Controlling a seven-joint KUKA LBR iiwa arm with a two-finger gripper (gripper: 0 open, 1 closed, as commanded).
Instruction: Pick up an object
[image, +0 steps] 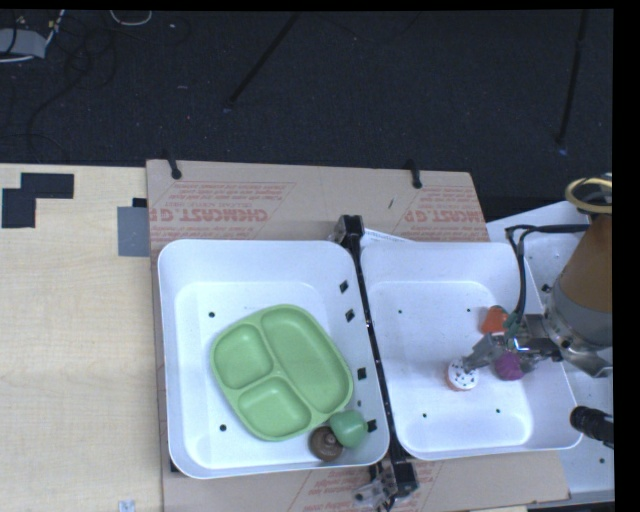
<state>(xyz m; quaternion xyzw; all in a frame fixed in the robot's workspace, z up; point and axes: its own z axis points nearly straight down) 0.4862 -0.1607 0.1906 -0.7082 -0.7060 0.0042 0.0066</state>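
**Gripper low in the right bin, among three small things**

Where the arm (590, 285) reaches in from the right, its gripper (478, 358) sits low over the floor of the right bin (440, 440), pointing left. Whether it is apart or together I cannot tell; the metal parts there blur into one another, and nothing can be seen clamped in it.

Three small things lie close around it. A white piece with dark dots (461, 376) sits at the tip, touching it or just beside it. A purple piece (509, 366) lies just right of that, against the underside of the gripper body. An orange piece (493, 320) lies above them, near the black cable (519, 275) that loops down the arm's side.

In the left bin (190, 290), well apart from the arm, a green tray (280, 372) with three compartments lies flat, turned at a slant. At its lower right corner sit a green ball (349, 429) and a brown round piece (324, 443), touching each other near the bin's front wall.

Both bins rest on cardboard (300, 205) on the bench.
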